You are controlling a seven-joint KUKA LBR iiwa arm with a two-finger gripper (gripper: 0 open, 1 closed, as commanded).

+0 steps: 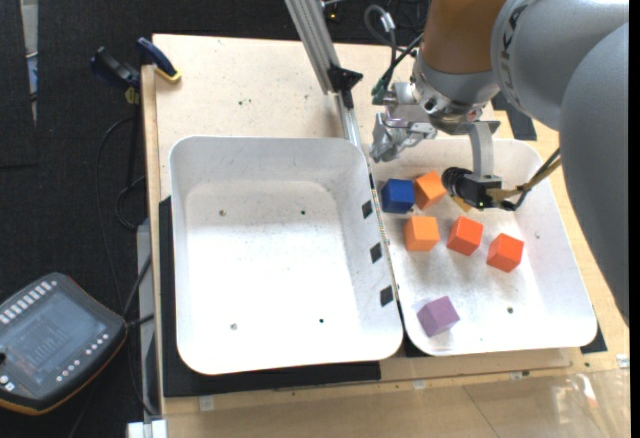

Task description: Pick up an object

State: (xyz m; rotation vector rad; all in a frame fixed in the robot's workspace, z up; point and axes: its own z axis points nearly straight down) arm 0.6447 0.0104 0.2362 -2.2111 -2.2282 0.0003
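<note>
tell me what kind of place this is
Probably a robotics lab set up for grasping trials. A grey arm reaches over two white bins on a bench, small coloured blocks sit in the right bin, and a control pendant rests nearby among loose cables.

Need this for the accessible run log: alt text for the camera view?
A grey robot arm with an orange band reaches in from the right, its gripper hanging over the far end of the right bin, just above a blue cube. That bin also holds four orange cubes and a purple cube. The left bin sits alongside.
</note>
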